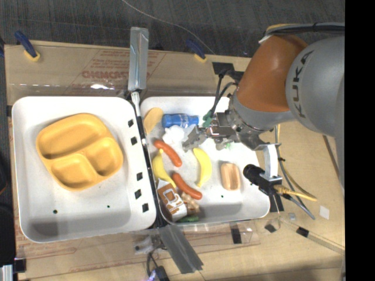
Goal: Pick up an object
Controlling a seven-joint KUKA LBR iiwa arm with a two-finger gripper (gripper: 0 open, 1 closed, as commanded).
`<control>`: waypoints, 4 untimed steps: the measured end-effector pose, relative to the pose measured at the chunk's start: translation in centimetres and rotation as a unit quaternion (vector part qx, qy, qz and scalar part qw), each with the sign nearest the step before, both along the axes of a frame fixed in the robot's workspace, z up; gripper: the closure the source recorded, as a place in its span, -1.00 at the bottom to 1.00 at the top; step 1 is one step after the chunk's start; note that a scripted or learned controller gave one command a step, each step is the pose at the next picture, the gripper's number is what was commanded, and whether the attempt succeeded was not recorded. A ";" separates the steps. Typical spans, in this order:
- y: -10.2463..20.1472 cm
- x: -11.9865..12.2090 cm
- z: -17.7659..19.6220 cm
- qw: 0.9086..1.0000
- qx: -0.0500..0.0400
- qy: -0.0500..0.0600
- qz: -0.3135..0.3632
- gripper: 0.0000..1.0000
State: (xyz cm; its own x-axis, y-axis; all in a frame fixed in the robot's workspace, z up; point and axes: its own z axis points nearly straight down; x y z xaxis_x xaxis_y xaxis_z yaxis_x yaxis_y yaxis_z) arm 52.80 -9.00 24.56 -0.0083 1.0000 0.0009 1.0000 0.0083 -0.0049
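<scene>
Dark carpet beyond a cardboard-lined bench (pixel 105 63) with two white bins (pixel 23 174); pincer (pixel 196 136) state unclear.

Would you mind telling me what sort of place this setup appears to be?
Probably a robotics lab test bench: an industrial arm reaches over two white bins, the right one holding toy food such as a banana, the left a yellow divided tray.
</scene>
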 end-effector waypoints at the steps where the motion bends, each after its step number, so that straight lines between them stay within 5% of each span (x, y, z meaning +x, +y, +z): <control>1: -2.6 1.1 -15.4 0.997 0.000 -0.002 0.071 -1.00; 2: -1.8 10.2 -15.4 0.999 -0.001 -0.002 -0.045 -1.00; 3: -1.8 10.4 -13.9 0.999 0.000 -0.005 -0.043 1.00; 4: -1.8 10.4 -12.9 0.999 0.000 -0.004 -0.041 1.00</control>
State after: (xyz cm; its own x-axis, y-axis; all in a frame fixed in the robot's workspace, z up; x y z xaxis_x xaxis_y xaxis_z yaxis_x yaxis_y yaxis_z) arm 63.24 -10.75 11.67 0.0744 0.9972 0.0015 0.9972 -0.0744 0.0037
